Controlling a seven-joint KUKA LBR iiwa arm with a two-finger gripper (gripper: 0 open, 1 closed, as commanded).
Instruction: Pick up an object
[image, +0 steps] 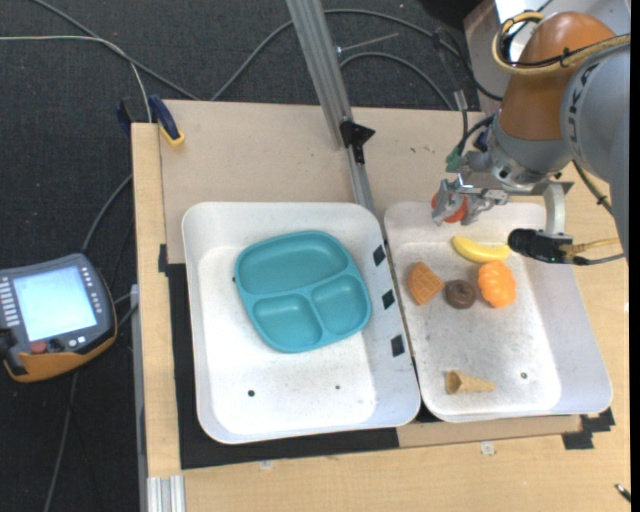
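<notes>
The right bin (560, 370) holds a yellow banana (478, 248), an orange fruit (497, 284), a tan waffle piece (424, 283), a brown donut (460, 293) and an ice-cream cone (468, 382). My gripper (458, 203) hangs over the bin's far edge, just up and left of the banana. A small red-orange object (444, 207) sits at its tip, pinched between the fingers and lifted off the bin floor.
A teal divided plate (302, 290) lies in the left bin (290, 400). A metal pole (330, 80) slants down to the gap between the bins. A black cable fitting (540, 243) hangs from the arm beside the banana. A pendant (50, 315) lies off the bench at left.
</notes>
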